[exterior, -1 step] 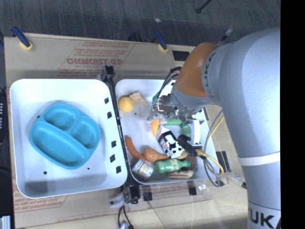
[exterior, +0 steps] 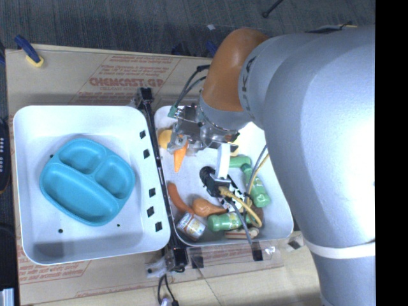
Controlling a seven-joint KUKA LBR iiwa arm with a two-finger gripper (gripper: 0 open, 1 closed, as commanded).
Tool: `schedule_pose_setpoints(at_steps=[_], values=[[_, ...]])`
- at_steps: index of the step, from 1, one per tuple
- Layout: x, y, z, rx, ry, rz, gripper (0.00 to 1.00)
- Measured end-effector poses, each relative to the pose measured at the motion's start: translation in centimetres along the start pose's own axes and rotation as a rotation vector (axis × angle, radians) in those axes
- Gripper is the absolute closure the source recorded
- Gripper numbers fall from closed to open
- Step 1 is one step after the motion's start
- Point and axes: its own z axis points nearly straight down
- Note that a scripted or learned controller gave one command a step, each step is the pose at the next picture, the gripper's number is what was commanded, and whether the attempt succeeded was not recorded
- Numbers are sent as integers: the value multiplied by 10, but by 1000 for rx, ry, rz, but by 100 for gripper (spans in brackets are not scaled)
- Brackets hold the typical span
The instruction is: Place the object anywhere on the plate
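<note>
Picking is the step in hand. The hand (exterior: 190, 138) hangs over the far left of the right bin (exterior: 192, 182), touching or just above a carrot (exterior: 178, 160), probably the object. I cannot tell whether it is clenched. Next it must lift clear and carry left to the plate (exterior: 86, 180).

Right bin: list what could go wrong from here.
1. The carrot, can and green toys lie crowded together; a grasp may catch two things or slip off.
2. The plate sits in the left bin, past both walls; a loosely held thing could drop on the way.
3. The arm covers much of the right bin, hiding part of the pile.
</note>
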Motion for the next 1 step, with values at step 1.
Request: schedule_pose_setpoints(at_steps=[1], values=[[-4,0,2,4,-3,6,0]])
